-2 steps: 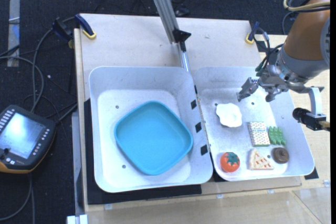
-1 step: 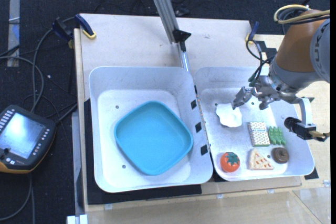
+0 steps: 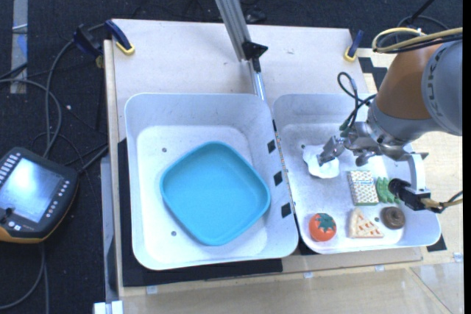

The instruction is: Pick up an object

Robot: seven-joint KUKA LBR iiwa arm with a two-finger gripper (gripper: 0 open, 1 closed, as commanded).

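My gripper (image 3: pixel 333 151) hangs low over the middle of the right bin (image 3: pixel 294 130), right above a small white object (image 3: pixel 322 165) that lies on the bin floor. Part of that white object is hidden under the gripper. In front of it lie a checkered block (image 3: pixel 361 187), a green toy (image 3: pixel 384 190), a brown ring (image 3: pixel 394 218), a red tomato (image 3: pixel 321 226) and a tan wedge (image 3: pixel 363 224).
The left bin (image 3: pixel 143 121) holds a large blue square plate (image 3: pixel 213 192). A metal pole (image 3: pixel 232 0) slants down to the ridge between the bins. The arm's grey and orange body (image 3: pixel 416 88) covers the right bin's far right side.
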